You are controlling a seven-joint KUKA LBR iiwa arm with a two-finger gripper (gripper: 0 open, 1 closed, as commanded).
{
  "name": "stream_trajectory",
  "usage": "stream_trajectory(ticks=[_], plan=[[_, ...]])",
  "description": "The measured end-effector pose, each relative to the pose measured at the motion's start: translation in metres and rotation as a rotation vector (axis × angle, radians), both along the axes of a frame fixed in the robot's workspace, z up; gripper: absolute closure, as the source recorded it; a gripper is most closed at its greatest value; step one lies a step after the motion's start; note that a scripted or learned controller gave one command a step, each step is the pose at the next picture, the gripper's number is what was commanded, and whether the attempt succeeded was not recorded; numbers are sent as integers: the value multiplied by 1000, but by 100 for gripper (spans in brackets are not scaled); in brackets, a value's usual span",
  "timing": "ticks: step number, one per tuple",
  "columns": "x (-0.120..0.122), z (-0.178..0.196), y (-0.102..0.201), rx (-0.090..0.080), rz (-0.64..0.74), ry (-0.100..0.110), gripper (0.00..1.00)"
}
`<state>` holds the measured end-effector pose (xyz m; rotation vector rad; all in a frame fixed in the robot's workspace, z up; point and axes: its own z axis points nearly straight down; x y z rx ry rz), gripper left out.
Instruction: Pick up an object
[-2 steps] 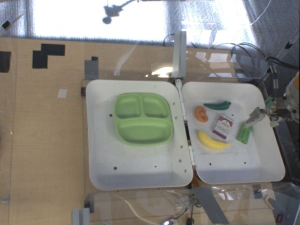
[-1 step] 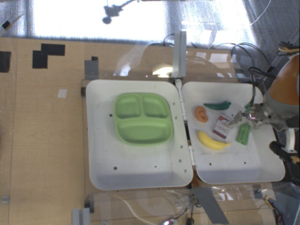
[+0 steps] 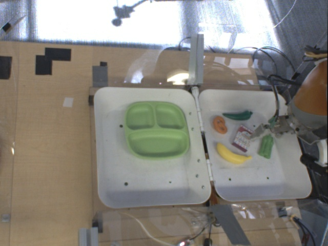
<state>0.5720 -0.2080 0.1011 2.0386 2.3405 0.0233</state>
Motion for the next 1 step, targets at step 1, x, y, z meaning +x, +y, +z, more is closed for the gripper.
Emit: stream_trajectory(ticks=[1], plan=[[-15, -10, 2, 6, 126, 22, 0]])
